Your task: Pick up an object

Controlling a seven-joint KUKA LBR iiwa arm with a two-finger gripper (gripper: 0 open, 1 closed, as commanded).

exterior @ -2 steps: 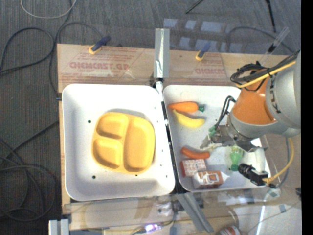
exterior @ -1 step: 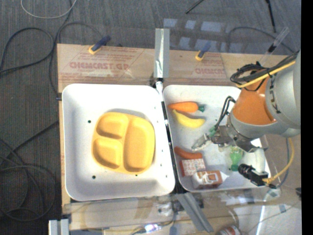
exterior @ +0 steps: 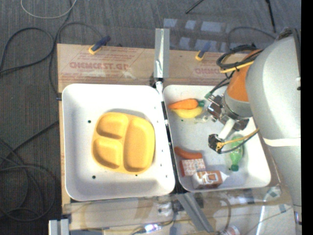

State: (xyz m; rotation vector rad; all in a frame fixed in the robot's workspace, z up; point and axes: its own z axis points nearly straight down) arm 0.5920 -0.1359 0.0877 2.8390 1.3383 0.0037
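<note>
A yellow tray (exterior: 124, 142) brightens the white left bin (exterior: 78, 106), while an orange carrot (exterior: 183, 104), yellow banana (exterior: 189, 113), green bottle (exterior: 235, 156) and reddish-brown sausage (exterior: 188, 152) dot the white right bin (exterior: 254, 173).

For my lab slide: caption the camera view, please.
Gripper hangs over the right bin near a carrot and banana; a yellow divided tray lies in the left bin.

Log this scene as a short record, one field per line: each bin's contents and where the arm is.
left bin: yellow divided tray
right bin: carrot, yellow fruit, red sausage, red box, white carton, green bottle
pincer: over the right bin, beside the carrot's green end
grasp: none visible
</note>
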